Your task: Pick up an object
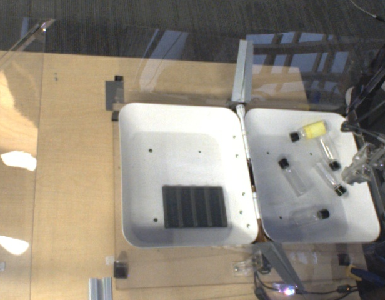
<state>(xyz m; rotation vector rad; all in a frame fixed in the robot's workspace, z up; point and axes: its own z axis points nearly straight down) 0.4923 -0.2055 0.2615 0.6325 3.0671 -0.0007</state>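
The right bin (267, 224) holds several small vials with black caps. A yellow vial (312, 130) lies near its far edge. Below it, a clear vial (292, 175) lies in the middle and another clear vial (309, 216) lies near the front. A further clear vial (327, 152) lies on a slant towards the right wall. My gripper (358, 169) hangs over the bin's right side, just right of that slanted vial and close to a black cap (340, 190). I see nothing held in it.
In the left bin (133, 167) a black ridged rectangular block (194, 206) lies at the front. A metal divider bar (243, 70) runs back from between the bins. Dark cables and the arm (374, 99) crowd the right edge.
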